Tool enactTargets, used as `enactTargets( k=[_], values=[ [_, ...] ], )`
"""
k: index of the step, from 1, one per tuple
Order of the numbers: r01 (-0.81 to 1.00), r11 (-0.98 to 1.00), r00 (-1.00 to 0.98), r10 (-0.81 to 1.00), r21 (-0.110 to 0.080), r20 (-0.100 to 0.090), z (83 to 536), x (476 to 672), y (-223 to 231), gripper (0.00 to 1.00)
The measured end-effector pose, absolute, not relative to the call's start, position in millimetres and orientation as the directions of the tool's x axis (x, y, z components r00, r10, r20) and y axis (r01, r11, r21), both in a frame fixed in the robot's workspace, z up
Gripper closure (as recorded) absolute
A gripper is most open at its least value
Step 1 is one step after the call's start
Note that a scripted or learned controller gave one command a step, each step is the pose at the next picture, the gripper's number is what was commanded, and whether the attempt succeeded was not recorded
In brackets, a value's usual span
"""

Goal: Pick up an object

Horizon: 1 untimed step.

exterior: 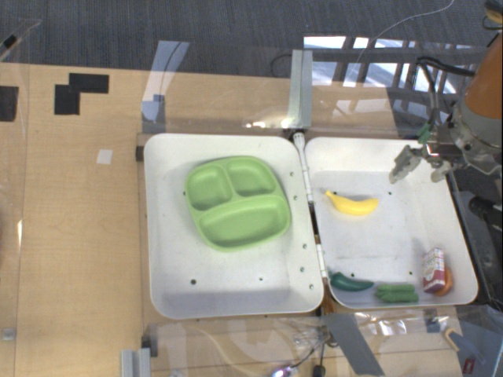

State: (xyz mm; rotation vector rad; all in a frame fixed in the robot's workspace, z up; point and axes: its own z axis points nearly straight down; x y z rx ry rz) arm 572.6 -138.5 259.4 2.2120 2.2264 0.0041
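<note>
The pincer (pixel 420 165) hangs open with nothing in it, above the right bin (pixel 393 246). The banana (pixel 353 203) lies in that bin, near the pincer. Nothing is picked up yet.

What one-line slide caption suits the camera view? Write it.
Open gripper hovers above the right bin, near a banana; green plate in left bin.

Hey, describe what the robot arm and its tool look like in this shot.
The arm is grey with an orange band above the wrist. Black cables loop beside it. The tool is grey metal with two slim fingers and a small green mark near its base.
</note>
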Motion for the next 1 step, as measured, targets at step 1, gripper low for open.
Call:
enactTargets(
  k=[1],
  values=[
    [0.999,0.046,-0.046,0.999,0.006,0.000,96.6,566.7,-99.1,0.00]
  ],
)
